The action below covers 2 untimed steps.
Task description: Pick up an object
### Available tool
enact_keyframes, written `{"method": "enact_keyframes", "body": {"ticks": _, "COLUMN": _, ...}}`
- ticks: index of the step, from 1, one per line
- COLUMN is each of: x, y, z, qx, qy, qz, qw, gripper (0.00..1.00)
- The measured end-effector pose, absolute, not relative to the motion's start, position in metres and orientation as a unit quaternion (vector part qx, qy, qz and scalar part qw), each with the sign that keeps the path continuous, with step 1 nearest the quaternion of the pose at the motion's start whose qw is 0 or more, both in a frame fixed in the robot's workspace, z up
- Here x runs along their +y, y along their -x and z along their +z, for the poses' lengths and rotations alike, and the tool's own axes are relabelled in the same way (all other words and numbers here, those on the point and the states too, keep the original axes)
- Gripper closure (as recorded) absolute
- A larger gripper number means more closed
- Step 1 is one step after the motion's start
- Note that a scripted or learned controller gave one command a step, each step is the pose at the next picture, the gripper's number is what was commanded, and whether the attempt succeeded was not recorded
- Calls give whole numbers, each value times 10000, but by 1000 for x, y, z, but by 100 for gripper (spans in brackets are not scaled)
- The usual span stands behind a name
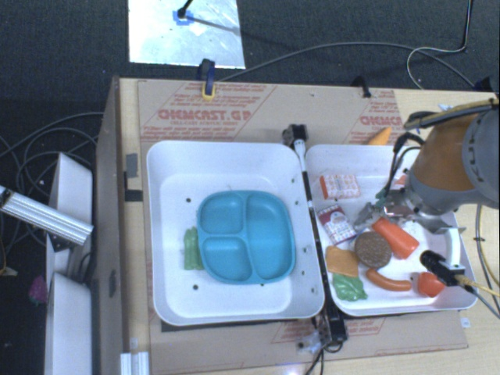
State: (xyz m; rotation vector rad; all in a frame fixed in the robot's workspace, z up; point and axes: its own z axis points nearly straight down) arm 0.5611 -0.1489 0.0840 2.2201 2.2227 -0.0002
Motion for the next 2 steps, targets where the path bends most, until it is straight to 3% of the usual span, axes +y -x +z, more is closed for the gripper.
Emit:
{"method": "enact_keyframes", "body": {"ticks": 1, "x": -149, "y": -562, "z": 95, "qx": 7076, "qy": -7066, "qz": 9, "qw": 13, "gripper": 100}}
{"method": "enact_keyframes", "body": {"ticks": 2, "x": -67, "y": -540, "z": 185, "qx": 7087, "qy": -7055, "qz": 16, "qw": 11, "gripper": 100}}
